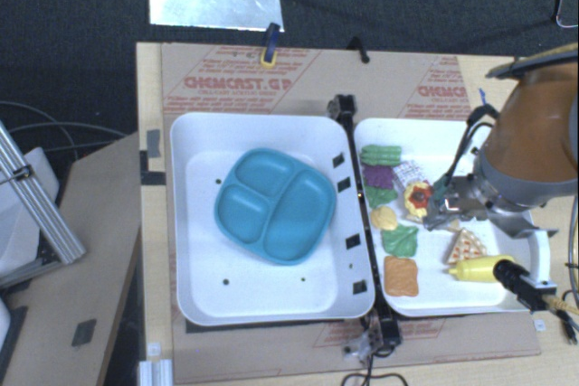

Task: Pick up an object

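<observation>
Toy food crowds the right bin (pixel 425 129); a red-and-yellow piece (pixel 417 195) lies just under the gripper (pixel 436 211), whose finger spread and grasp I cannot tell. The arm (pixel 534 140) hides the bin's right part. The left bin (pixel 194 149) holds a blue divided plate (pixel 274 204).

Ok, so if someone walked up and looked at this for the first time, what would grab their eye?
Probably the blue divided plate, lying alone in the left bin. Next, the jumble of colourful toy food in the right bin: green pieces, a yellow bottle, a pizza slice. Then the grey and orange arm looming over that bin, its gripper down among the food.
</observation>
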Motion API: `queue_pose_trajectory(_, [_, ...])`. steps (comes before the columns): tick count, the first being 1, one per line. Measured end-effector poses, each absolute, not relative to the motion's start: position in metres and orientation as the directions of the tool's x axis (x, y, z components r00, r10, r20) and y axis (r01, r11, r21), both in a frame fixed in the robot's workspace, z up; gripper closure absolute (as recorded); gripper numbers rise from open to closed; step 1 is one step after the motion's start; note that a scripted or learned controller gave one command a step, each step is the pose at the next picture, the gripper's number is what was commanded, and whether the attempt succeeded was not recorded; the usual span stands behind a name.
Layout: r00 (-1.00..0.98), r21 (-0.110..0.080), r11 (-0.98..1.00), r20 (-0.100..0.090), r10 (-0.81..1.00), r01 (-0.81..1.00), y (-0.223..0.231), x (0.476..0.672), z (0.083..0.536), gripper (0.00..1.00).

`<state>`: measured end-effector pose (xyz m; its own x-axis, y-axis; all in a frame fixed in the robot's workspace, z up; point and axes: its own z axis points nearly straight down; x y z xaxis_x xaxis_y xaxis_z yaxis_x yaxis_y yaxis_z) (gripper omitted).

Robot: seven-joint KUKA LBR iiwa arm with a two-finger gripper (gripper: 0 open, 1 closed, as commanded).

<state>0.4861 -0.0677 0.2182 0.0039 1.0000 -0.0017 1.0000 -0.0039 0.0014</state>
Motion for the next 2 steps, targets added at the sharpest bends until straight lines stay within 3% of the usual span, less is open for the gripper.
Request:
queue_pose_trajectory(1, [-0.011, 0.010, 0.011, 0.002, 1.000, 1.000, -0.003, 0.488, 0.294, 1.00])
queue_pose_trajectory(2, [-0.015, -0.004, 0.015, 0.003, 1.000, 1.000, 0.113, 0.485, 0.229, 1.00])
